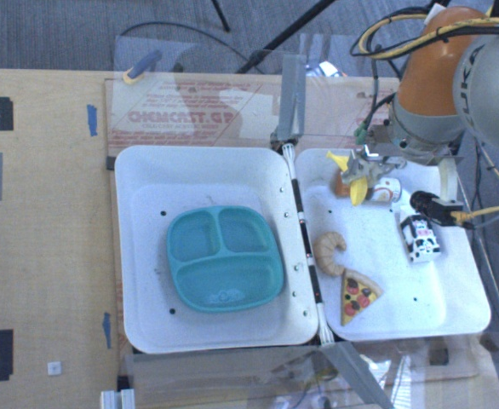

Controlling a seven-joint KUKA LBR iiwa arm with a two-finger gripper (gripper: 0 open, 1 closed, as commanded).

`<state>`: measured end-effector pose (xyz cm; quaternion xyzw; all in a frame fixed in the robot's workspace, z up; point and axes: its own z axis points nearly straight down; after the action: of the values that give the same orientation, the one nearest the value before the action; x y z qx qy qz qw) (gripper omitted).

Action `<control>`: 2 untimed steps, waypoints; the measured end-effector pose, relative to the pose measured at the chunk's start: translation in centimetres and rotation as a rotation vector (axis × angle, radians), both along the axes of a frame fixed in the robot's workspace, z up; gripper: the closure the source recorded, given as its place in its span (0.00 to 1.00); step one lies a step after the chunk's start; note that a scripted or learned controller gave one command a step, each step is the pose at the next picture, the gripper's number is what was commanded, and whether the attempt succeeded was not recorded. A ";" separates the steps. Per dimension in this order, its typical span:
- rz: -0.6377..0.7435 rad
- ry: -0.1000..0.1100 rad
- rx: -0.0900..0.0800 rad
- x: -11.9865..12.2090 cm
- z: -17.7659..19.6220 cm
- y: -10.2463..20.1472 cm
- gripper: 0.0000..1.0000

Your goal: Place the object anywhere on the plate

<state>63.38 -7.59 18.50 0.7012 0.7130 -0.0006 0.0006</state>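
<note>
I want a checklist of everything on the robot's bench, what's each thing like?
Surface: two white bins, left bin and right bin, side by side.
Job's things: teal plate, three compartments, in the left bin.
Clutter: croissant, pizza slice, cow toy, yellow toy, all in the right bin.
Grippers: gripper over the yellow toy.
Cables: yellow and black cables by the arm.
Surroundings: blue tape on the board.
</note>
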 end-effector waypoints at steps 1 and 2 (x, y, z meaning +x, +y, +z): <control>-0.118 0.003 0.003 -2.8 -0.1 7.3 1.00; 0.009 0.003 0.002 -5.6 -0.1 14.9 1.00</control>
<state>57.79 7.35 18.43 0.6979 0.7162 -0.0008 -0.0013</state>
